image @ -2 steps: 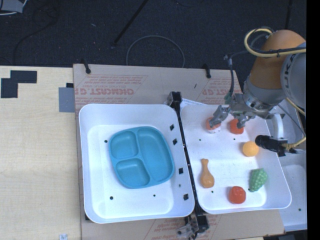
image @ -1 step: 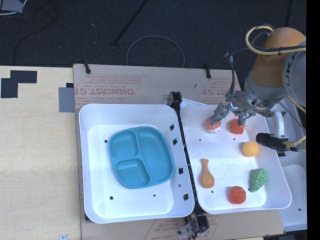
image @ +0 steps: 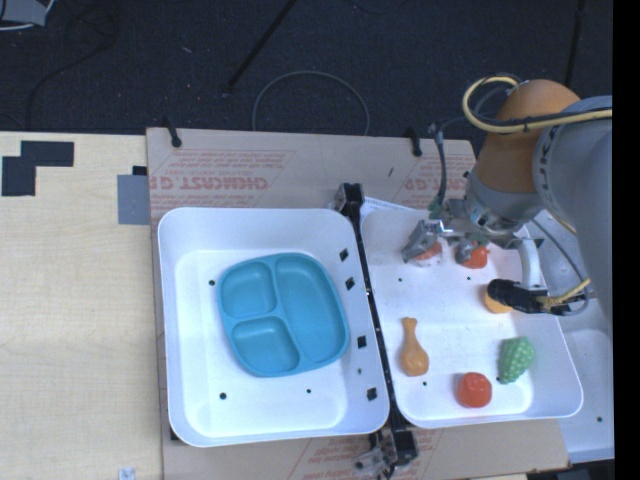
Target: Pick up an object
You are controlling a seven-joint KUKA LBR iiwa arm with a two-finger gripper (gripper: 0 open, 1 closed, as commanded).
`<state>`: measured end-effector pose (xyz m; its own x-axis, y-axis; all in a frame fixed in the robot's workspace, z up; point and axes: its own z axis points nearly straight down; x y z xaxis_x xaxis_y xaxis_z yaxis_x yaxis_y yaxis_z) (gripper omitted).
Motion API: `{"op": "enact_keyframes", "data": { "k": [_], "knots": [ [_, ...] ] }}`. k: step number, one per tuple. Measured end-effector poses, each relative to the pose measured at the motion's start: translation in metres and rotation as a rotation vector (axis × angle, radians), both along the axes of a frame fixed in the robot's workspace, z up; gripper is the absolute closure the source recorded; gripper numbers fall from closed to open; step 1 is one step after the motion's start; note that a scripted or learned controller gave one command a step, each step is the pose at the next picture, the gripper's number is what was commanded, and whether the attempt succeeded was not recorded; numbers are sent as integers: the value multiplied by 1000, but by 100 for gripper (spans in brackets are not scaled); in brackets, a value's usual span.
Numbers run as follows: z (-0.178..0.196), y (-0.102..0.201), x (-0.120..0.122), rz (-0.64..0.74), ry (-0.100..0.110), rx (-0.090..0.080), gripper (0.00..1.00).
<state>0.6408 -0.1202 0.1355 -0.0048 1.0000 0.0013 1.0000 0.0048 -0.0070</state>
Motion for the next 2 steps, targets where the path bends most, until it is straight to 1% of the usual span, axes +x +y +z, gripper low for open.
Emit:
{"op": "enact_keyframes", "data": {
  "k": [1,2],
  "knots": [
    [-51,2,-1,-1,0,0,0],
    [-39,1,-2,-1,4,0,100]
  ]
}}
